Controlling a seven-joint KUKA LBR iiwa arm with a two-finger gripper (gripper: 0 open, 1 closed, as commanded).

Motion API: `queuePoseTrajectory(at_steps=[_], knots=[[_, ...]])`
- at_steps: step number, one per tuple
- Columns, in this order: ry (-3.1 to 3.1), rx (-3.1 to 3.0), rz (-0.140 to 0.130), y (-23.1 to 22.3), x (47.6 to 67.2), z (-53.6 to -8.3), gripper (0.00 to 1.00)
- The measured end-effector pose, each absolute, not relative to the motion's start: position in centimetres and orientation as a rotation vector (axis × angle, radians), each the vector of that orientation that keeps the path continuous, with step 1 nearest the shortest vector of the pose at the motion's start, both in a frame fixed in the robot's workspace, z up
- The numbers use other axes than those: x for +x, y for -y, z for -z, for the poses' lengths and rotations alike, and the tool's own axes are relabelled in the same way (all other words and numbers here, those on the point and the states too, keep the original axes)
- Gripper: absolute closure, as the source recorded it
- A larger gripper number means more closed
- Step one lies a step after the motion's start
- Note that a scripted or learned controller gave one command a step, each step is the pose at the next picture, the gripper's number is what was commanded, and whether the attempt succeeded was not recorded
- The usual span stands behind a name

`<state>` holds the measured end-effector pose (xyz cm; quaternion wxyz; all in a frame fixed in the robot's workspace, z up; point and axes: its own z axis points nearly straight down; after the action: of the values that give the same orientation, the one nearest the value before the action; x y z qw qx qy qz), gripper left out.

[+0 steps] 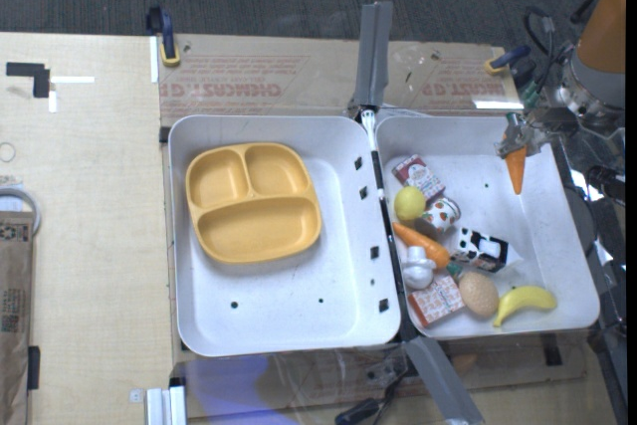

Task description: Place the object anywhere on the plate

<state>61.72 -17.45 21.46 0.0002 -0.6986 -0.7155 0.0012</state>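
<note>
While the arm reached in from the right edge, its gripper hung over the far right part of the right bin. Fingers pinched the top of a small orange carrot, which pointed tip-down and looked lifted clear of the bin floor. Grey wrist and cables sat just right of it, orange band above.

Left bin held the plate, a yellow one with three compartments, two small on the far side and one long on the near side. It sat in the far left part of that bin, nothing on it. Carrot was well apart from the plate, across the divider between the bins.

Rest of the clutter lay along the left side and near edge of the right bin. Red and white packet farthest back, lemon just near it, a small round printed thing to the lemon's right. A second, longer carrot lay slanted below the lemon. White garlic-like bulb touched its near side. Black and white cow toy sat right of that. Another red packet was near the front, egg touching its right side, banana further right by the near rim.

Cardboard sheet lay behind both bins. Blue and yellow clamps at its far corners.
</note>
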Motion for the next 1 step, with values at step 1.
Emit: queuePoseTrajectory(at_steps=[1], knots=[[2.433,-1.985,-0.003,10.09,60.45,-21.39,1.00]])
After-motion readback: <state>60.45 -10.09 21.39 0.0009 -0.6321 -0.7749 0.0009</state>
